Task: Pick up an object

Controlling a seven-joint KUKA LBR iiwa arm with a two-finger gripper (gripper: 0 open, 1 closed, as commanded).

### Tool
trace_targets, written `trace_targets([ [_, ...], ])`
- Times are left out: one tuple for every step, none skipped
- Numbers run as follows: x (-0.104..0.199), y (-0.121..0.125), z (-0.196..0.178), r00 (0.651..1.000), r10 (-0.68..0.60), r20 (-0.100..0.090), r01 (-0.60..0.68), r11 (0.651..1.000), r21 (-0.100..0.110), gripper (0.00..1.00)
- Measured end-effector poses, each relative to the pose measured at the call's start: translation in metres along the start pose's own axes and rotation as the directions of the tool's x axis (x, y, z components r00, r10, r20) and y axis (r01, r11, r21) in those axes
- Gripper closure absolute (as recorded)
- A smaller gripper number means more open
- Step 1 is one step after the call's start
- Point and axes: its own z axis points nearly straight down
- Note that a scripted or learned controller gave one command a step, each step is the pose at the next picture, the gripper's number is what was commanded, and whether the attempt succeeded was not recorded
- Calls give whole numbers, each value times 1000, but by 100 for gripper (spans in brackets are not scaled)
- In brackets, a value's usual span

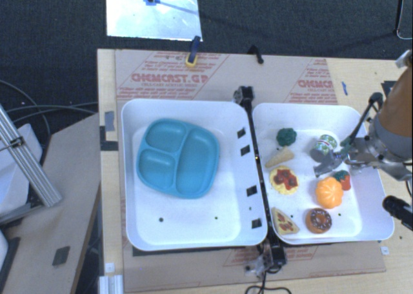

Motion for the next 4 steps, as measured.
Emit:
trace_targets([
  [-31,-14,130,1000,5,-1,-5,1000,11,0],
  [-30,-11,125,1000,2,0,-2,1000,1,0],
  [-30,-10,115,1000,2,1,-2,1000,-2,100],
  [27,-9,87,1000,-6,-1,6,1000,-2,100],
])
